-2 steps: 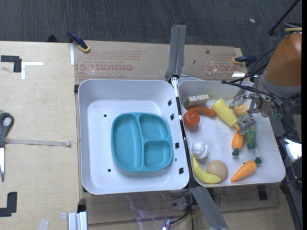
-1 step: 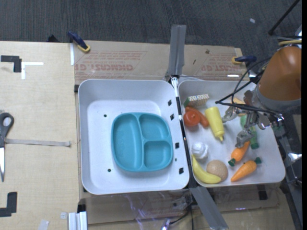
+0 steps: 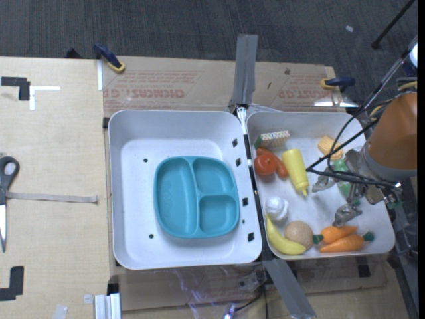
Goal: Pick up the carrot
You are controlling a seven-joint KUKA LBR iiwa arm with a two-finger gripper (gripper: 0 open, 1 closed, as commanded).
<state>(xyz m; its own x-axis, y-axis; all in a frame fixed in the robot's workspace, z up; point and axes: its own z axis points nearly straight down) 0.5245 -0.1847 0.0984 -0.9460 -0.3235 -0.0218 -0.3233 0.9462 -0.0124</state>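
Well, the carrot (image 3: pixel 342 239) lies untouched in the right bin's (image 3: pixel 312 120) near corner, beside the banana (image 3: pixel 284 240). The gripper (image 3: pixel 349 200) hovers just above it, jaws spread with nothing between them. Descent, squeeze and lift all remain.

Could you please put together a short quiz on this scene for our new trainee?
1. True or false: the carrot lies in the left bin.
2. Which item lies right beside the banana? A) the yellow bottle B) the round tan ball C) the scissors
3. What sits in the middle of the left bin?

Key
1. False: it lies in the right bin, near its front right corner, just below the gripper.
2. B.
3. A teal divided plate with three compartments.
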